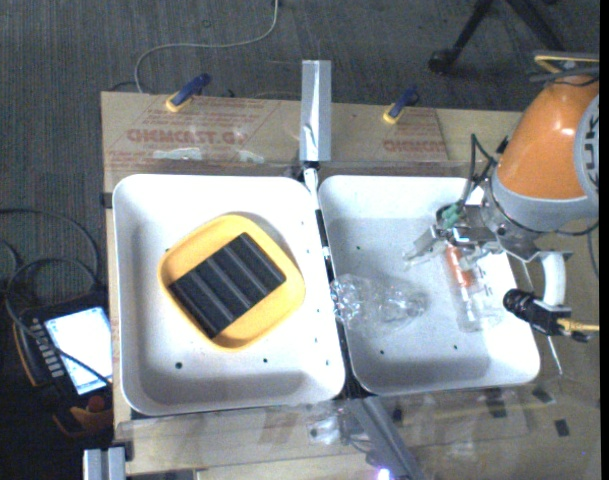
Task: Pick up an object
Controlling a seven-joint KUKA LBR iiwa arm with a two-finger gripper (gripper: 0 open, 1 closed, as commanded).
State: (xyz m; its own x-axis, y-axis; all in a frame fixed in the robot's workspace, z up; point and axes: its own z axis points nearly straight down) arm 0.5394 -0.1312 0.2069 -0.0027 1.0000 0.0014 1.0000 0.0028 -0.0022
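A yellow pad with a black ribbed top lies tilted in the middle of the left bin. In the right bin a crumpled clear plastic item rests near the left wall. A clear tube with an orange-red inside lies further right. My gripper hangs low over the right bin's upper right part, just above the top end of the clear tube. The arm's orange band sits above it and hides the bin's far right corner.
A metal post stands at the back between the bins. Two blue-and-yellow clamps hold the cardboard backing. A tablet and cables lie on the floor to the left.
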